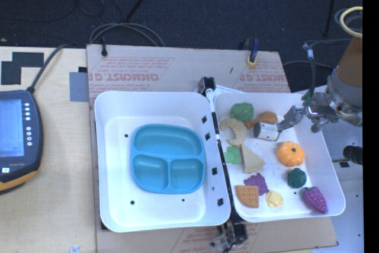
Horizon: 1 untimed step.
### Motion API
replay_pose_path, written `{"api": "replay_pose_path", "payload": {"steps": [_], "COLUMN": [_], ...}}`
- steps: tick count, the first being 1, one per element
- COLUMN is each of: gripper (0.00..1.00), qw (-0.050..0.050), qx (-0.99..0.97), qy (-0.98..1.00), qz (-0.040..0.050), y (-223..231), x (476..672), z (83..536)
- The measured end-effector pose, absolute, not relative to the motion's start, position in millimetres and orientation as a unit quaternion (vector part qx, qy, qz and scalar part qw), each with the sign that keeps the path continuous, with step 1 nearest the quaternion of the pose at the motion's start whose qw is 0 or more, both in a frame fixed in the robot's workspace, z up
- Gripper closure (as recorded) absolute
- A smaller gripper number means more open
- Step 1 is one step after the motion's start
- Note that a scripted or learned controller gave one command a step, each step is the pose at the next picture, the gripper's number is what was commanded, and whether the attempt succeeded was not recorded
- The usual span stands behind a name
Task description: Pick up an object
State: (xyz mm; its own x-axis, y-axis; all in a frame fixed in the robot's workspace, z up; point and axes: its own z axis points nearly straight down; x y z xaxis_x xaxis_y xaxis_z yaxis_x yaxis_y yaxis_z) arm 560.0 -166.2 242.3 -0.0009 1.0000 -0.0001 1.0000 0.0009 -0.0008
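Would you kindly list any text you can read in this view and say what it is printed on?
"CHEMCAST GP", in red and upside down: on the brown board under the bins, repeated along it.
Handheld control pendant screen at the left: characters too small to read.
Nothing else carries legible text.

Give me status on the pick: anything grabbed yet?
Done: the arm has reached over the right bin, and the gripper sits low beside the small can. In hand: nothing visibly lifted; the can, orange pumpkin and other toy foods lie in the bin. Left: close on one item and raise it. The blue tray is in the left bin.
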Motion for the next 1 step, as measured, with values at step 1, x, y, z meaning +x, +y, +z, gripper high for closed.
{"api": "replay_pose_path", "payload": {"steps": [1], "gripper": [1.0], "qw": [0.001], "qx": [-0.707], "qy": [-0.708], "qz": [0.0005], "y": [-167.0], "x": [559.8], "z": [252.1]}}
